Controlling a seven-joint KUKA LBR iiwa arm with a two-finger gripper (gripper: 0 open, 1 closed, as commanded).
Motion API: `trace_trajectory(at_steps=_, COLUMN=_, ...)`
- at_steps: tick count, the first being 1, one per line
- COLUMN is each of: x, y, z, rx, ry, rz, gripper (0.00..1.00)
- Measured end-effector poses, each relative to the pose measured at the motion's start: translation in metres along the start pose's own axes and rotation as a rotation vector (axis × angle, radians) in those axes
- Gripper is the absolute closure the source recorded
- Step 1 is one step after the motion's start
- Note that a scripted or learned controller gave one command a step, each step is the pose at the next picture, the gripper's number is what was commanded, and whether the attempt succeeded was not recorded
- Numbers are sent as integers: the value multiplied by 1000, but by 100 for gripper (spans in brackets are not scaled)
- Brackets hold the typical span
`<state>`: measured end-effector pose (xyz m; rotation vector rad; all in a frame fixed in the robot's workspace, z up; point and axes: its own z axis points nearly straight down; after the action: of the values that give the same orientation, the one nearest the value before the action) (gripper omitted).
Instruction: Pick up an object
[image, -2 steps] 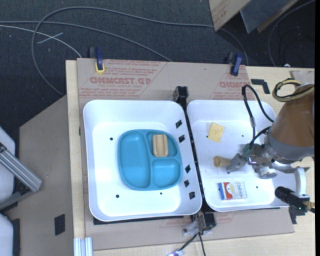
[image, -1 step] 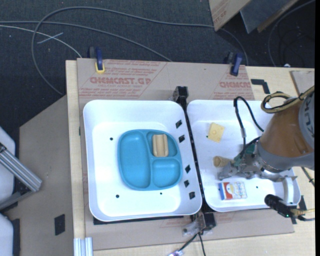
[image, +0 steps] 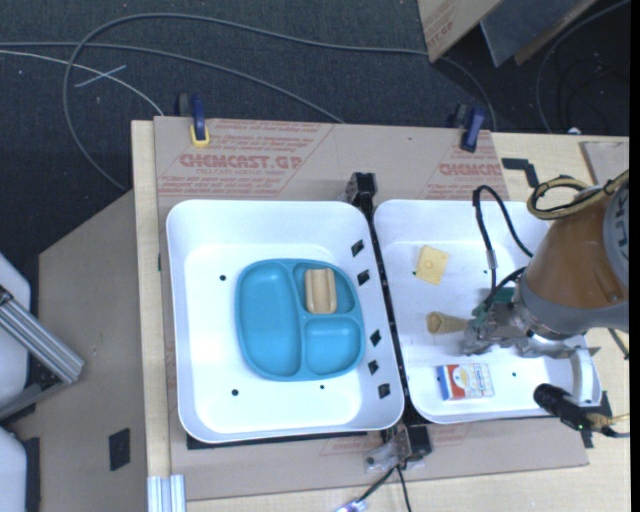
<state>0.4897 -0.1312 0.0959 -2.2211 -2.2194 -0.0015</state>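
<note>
Gripper (image: 480, 330) low beside small tan cone (image: 443, 322), maybe touching; open or closed, hard to tell. Light, stiff; pinch its middle.

A bench (image: 250, 150) topped with printed cardboard is seen, and two shallow white bins are set side by side on it. The left bin (image: 200, 400) and the right bin (image: 400, 225) touch along the middle. Two clamps, a left clamp (image: 197, 117) and a right clamp (image: 472, 127), are fixed at the far edge.
</note>
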Motion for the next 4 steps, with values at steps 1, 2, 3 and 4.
trace_trajectory(at_steps=1, x=-3, y=0, z=-63, rx=-6, ry=-3, rz=-1, gripper=100)
trace_trajectory(at_steps=2, x=-6, y=3, z=-127, rx=-8, ry=-4, rz=-2, gripper=100)
trace_trajectory(at_steps=3, x=-5, y=14, z=-184, rx=-9, ry=-4, rz=-3, gripper=100)
trace_trajectory(at_steps=4, x=46, y=20, z=-170, rx=2, ry=1, rz=-6, gripper=100)
